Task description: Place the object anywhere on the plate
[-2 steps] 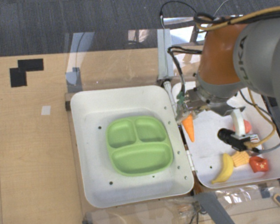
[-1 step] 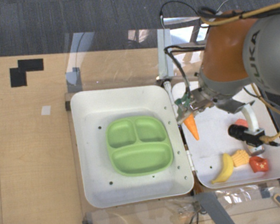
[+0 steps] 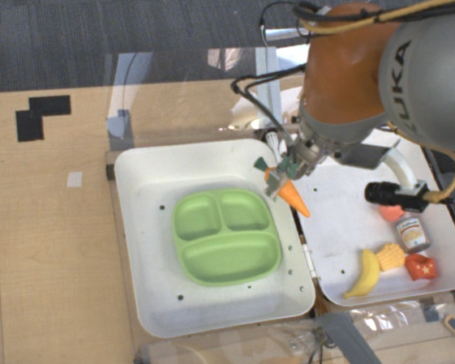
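Because the gripper (image 3: 280, 178) pinches the carrot (image 3: 293, 195) by its leafy top, it dangles at the plate's (image 3: 225, 236) two o'clock; release awaits.

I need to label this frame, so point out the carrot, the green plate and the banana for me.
carrot (image 3: 295, 198): camera view, middle of its orange body.
green plate (image 3: 229, 258): camera view, floor of its large lower compartment.
banana (image 3: 365, 274): camera view, middle of its yellow curve.
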`<move>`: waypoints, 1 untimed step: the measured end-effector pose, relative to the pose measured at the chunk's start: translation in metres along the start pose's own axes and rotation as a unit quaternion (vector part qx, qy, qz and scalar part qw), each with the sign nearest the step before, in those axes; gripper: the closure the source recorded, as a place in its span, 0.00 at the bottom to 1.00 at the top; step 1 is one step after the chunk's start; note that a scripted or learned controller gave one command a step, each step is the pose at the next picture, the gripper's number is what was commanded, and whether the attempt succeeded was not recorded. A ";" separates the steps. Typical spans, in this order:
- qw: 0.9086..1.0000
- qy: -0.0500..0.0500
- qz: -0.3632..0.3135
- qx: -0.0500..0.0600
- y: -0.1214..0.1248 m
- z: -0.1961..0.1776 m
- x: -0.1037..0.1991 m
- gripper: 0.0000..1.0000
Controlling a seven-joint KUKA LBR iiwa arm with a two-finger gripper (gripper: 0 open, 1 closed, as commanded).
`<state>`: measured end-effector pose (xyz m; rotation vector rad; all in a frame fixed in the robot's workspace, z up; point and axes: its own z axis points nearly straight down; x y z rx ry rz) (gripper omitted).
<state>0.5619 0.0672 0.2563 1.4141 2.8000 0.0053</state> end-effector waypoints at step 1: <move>1.000 0.000 0.000 0.000 0.000 0.000 0.000 0.00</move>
